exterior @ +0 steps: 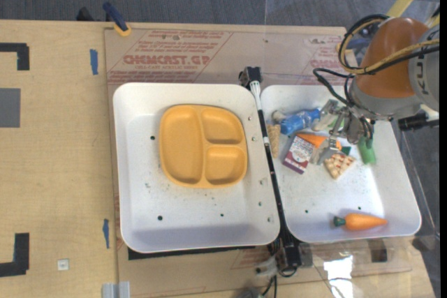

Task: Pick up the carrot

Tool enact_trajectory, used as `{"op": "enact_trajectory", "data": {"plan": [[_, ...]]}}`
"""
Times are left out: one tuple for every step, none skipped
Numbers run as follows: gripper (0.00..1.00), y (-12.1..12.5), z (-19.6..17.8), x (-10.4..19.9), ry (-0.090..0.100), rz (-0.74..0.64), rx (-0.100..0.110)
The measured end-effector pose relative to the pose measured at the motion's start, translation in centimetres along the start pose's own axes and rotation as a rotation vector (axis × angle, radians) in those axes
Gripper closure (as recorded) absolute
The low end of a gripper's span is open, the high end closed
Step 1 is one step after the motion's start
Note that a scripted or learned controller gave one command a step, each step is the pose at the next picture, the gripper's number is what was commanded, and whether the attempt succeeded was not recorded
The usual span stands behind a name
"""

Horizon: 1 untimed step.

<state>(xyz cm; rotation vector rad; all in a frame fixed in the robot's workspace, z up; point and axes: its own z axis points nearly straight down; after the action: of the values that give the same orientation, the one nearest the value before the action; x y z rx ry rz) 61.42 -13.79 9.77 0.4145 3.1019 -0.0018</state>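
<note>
At the near edge of the right bin (408,220), toward its near-right corner, the carrot (360,222) lies flat on the bin floor, well apart from the clutter at the far end. The end effector (347,128) hangs over that clutter, beside a blue bottle (302,121) and a cracker (339,164); whether it is released or clenched cannot be told. The approach step is judged not yet begun: the next move calls for travel toward the near edge, alignment across the carrot, then descent.

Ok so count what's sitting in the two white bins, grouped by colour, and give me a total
Orange: 2, the carrot and the divided plate
Blue: 1, the blue packet
Green: 1, the green piece
Maroon and white: 1, the small carton
Tan: 1, the cracker
Total: 6
</note>
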Motion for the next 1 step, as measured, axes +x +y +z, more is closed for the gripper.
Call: {"op": "enact_trajectory", "data": {"plan": [[0.0,0.14,0.79,1.65,0.001,0.197,0.0]]}}
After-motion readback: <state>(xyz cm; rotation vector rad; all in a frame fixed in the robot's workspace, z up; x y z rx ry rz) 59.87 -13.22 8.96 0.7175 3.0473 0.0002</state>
